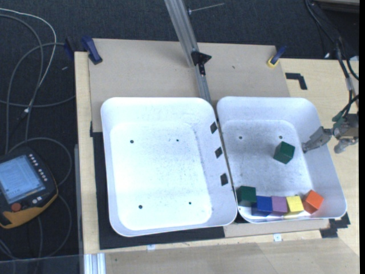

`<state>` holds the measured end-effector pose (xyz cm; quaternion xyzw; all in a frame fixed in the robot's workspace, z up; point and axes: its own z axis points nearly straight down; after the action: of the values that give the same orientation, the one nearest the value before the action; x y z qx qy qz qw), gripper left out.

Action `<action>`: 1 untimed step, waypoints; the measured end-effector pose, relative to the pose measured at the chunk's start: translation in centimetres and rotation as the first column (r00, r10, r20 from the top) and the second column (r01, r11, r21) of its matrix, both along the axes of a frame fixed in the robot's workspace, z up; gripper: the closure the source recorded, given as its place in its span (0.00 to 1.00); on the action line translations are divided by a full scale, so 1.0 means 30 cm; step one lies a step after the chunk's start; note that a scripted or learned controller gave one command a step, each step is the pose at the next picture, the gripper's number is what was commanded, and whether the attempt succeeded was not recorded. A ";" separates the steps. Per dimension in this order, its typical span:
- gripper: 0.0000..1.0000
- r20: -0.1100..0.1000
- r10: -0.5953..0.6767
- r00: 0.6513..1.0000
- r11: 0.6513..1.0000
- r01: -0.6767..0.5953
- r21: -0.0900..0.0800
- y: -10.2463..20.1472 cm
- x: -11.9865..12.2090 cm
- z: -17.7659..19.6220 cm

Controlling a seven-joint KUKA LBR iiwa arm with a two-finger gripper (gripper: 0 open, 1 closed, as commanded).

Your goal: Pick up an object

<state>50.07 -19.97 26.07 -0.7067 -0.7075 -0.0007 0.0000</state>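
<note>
From where I'm sitting, far left on the dark floor there's the teach pendant (pixel 21 182) with its orange casing, screen lit, and a bunch of loose cables (pixel 34 67) looping above it. Then the bench (pixel 142 67) starts, tan board on top, with a blue clamp (pixel 91 50) at its back left corner and a yellow one (pixel 276 57) toward the back right. A slanted aluminium rail (pixel 181 21) comes down from the top and ends right at the seam between the two bins. The left bin (pixel 114 113) has just its speckled white floor with a few small dark dots on it. The right bin (pixel 319 124) is where all the stuff is: a dark green cube (pixel 284 152) sits tilted by itself around the middle, a bit right of centre, well apart from the rest. Along the near wall there's a tidy row, touching or just about: another green cube (pixel 246 195), then a blue cube (pixel 264 204), a purple cube (pixel 279 204), a yellow cube (pixel 294 204) and an orange cube (pixel 313 200) at the right end, turned a little. The gripper (pixel 313 141) pokes in over the right bin's right rim, just beside the lone dark green cube but not touching it, nothing between its fingers that I can see. Whether it's spread or pinched, I honestly can't tell from this angle, it's too small and blurry. More black cables (pixel 342 50) hang down at the top right corner.
</note>
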 end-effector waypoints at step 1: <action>0.00 -0.004 0.002 1.000 1.000 -0.002 0.000 0.046 0.445 -0.553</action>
<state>63.42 -18.58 9.49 -0.7059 -0.7083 0.0008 0.0013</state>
